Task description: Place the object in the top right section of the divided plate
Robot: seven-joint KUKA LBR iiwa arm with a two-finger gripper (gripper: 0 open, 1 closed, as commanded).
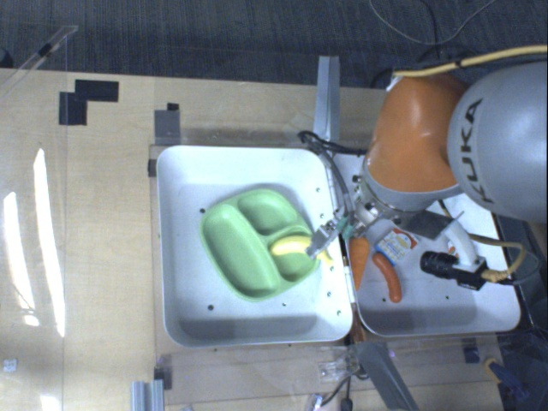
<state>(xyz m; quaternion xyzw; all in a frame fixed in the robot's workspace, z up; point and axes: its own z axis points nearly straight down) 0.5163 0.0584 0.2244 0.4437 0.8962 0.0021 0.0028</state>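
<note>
on the pale wooden desk [86, 272] stand two shallow white bins side by side: the left bin [184, 315] and the right bin [428, 319], touching along their inner walls.

nearest in the right bin lies one red-orange sausage-shaped piece [390, 278], slanted. just beside it on the left is one orange carrot-like piece [357, 262], lying along the wall next to the left bin. a little further back sits one small printed packet [396, 245], near the top ends of both.

the left bin holds one green divided plate [235, 247], turned at an angle, with three compartments: one long one on its left and two smaller ones on its right. one yellow banana-like object [289, 247] lies in the nearer right compartment [300, 268], close under the ridge that parts it from the top right section [265, 208], which is further back.

the one claw [322, 241] hangs at the plate's right rim, right at the yellow object's right end; they look to be touching, but the view is too small to be sure. how far the claw is open cannot be told, nor whether it grips anything.

behind and to the right, one grey arm [501, 135] with its orange band [411, 135] leans in over the right bin. farthest off, at the desk's far left, is one black angular mark [86, 99].
</note>
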